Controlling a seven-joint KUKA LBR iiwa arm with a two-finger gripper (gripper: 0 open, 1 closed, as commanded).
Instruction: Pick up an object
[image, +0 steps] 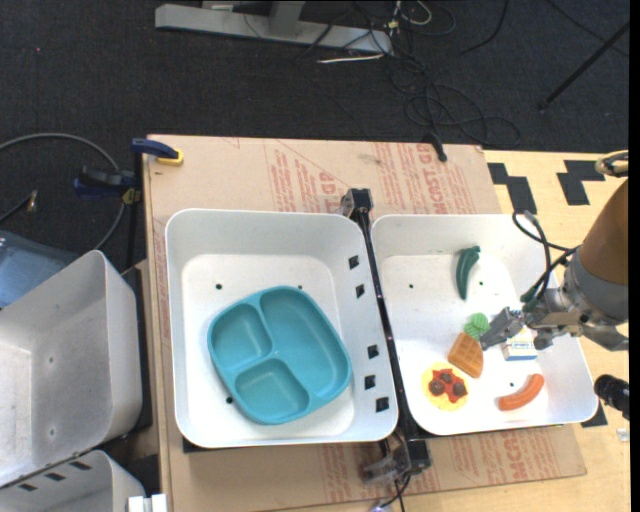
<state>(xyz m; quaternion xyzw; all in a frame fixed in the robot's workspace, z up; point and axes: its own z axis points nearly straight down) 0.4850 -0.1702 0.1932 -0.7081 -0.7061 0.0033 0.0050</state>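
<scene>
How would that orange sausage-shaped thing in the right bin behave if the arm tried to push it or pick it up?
The orange sausage looks like a small toy, so it is probably light. Its rounded, curved body lies flat on the right bin floor; a push might roll or spin it. The smooth-looking surface could slip in a pinch, though the picture cannot confirm how hard it is.

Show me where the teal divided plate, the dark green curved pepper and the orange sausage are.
teal divided plate (312, 330), camera view, bare right compartment.
dark green curved pepper (467, 272), camera view, mid-body.
orange sausage (521, 392), camera view, middle.
</scene>
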